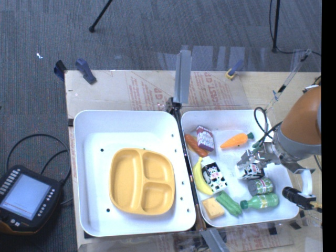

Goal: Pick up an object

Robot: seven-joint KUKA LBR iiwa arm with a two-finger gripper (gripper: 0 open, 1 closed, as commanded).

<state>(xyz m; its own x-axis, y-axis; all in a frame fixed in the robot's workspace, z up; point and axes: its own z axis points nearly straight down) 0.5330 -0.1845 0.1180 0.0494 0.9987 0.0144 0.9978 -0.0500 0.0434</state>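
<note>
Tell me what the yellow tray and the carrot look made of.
Yellow tray: looks like moulded plastic, smooth with a soft sheen and rounded compartment walls. Carrot: probably toy plastic, an even orange with a green tip; a softer material can't be ruled out.

I see the right bin's [239, 121] objects: a carrot [234, 140] lying near the back; a maroon carton [205, 138] left of it; a banana [200, 176] along the left wall; a cow-print carton [213, 176] beside it; a green bottle [260, 201] on its side near the front; a yellow block [213, 208] at the front-left corner.
</note>
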